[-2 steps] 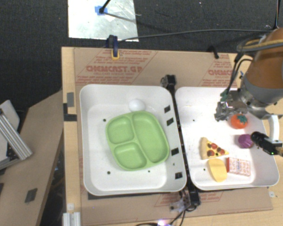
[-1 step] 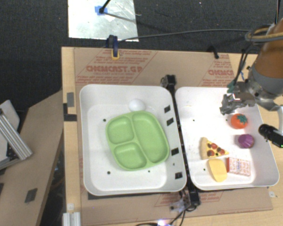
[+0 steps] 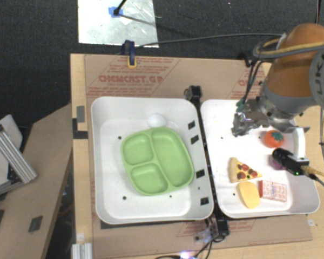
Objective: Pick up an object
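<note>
arm (image 3: 297, 63): reaching in from right | gripper (image 3: 241, 124): lowered, pointing down

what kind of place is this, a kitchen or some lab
Most likely a robotics lab bench, not a kitchen. A grey and orange arm reaches over two white bins taped onto cardboard. The food is toy: a pizza slice and a tomato, beside a green divided tray.

The bench (image 3: 151, 72), covered by a brown printed sheet, carried two shallow white bins side by side. The left bin (image 3: 105, 144) sat toward nine o'clock and the right bin (image 3: 218, 144) toward three o'clock, their inner edges touching at the centre.
</note>
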`<state>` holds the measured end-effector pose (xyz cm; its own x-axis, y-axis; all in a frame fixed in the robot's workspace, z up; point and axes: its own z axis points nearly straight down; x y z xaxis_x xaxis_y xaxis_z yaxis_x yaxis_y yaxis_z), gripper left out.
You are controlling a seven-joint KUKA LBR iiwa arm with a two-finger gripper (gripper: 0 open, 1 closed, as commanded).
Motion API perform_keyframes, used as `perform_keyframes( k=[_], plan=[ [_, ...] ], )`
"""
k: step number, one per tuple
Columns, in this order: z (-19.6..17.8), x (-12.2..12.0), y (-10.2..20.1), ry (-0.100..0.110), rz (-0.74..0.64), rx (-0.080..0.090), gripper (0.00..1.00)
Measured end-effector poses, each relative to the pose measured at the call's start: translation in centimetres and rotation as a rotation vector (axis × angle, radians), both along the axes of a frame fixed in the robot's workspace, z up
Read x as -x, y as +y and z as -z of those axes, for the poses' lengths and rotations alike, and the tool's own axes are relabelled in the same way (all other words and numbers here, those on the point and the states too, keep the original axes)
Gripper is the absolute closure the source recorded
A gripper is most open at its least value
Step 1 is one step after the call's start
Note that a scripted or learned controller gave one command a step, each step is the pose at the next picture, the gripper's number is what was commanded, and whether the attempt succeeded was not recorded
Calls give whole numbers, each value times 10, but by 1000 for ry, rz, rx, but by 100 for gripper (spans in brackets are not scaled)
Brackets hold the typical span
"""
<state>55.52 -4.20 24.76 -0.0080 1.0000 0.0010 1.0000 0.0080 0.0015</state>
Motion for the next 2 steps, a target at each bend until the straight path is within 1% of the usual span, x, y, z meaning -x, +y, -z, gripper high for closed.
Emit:
perform_keyframes(
  k=[2],
  plan=[
    [-7,14,110,0,-2,-1,100]
  ],
)
